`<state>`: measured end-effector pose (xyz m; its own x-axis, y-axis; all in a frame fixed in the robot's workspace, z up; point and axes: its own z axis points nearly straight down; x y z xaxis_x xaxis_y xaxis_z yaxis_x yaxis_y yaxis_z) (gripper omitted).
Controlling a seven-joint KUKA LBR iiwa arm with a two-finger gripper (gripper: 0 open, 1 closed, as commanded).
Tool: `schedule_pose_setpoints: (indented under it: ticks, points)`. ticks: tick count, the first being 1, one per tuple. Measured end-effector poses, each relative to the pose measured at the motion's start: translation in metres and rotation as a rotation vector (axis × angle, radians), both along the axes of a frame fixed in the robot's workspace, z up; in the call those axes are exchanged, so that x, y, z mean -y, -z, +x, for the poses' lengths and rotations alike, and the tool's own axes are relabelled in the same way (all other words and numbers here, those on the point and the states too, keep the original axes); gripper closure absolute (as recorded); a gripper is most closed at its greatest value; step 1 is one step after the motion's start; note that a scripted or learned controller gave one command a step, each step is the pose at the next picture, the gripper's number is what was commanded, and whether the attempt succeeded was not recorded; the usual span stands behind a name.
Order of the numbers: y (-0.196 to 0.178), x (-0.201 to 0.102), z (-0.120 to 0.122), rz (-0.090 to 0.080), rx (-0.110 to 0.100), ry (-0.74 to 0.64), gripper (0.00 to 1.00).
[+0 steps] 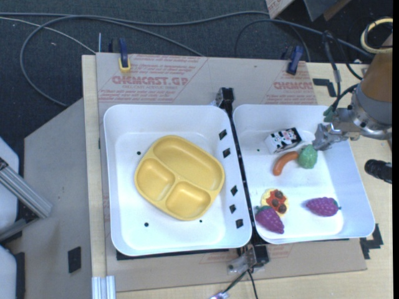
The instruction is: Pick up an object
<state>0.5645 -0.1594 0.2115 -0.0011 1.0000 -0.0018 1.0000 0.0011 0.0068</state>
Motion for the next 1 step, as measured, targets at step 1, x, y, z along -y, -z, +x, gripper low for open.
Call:
schedule_pose_setpoints:
  ticks: [1]
  points:
    - [-0.0088,-0.0444,-0.0154,0.005,-0.008,-0.004,1.00]
